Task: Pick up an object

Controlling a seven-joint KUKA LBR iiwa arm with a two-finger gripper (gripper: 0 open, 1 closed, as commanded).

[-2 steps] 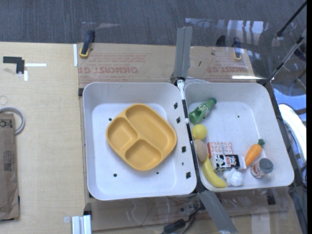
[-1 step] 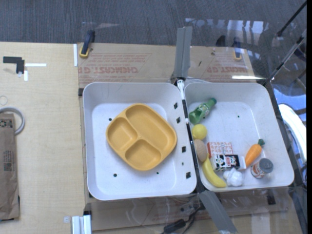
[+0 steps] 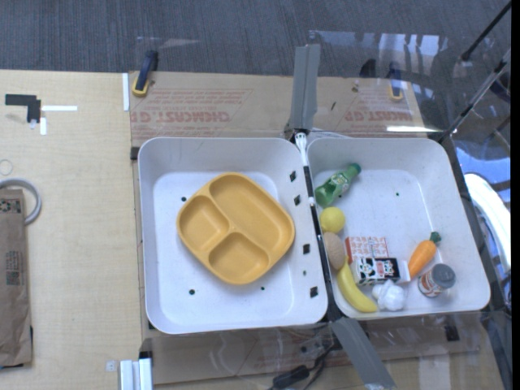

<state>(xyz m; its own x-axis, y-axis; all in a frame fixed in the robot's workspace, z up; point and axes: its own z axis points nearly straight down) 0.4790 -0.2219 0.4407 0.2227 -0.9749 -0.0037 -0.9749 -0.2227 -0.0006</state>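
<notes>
**Camera view: pick not begun, every object at rest in the bins**

Camera view, nearest edge first. Finds nothing lifted: judges the whole task still ahead, with approach, grasp and raise all left to do. Cannot tell how far the claw is open, nor whether it has hold of anything.

Places the likely targets in the white bin point(image 3: 455, 177) at 3 o'clock, crowded toward its near corner. Starts nearest with a banana point(image 3: 355, 289), curved and yellow, touching a small white ball point(image 3: 392, 297) at its 3 o'clock. Goes on at 2 o'clock of the ball to a small can point(image 3: 437, 280), upright, just beside an orange carrot point(image 3: 422, 256) with a green top. Finds between carrot and banana a printed carton point(image 3: 372, 259) lying flat, and at its 9 o'clock a tan oval piece point(image 3: 334, 250). Moves farther to a lemon point(image 3: 332, 219), then a green bottle point(image 3: 337, 184) on its side, tilted, apart from the cluster.

Places a yellow divided plate point(image 3: 236, 228) alone in the bin at 9 o'clock point(image 3: 150, 242), flat and wide. Rates the bottle and carrot as easier picks than the packed pieces.
</notes>
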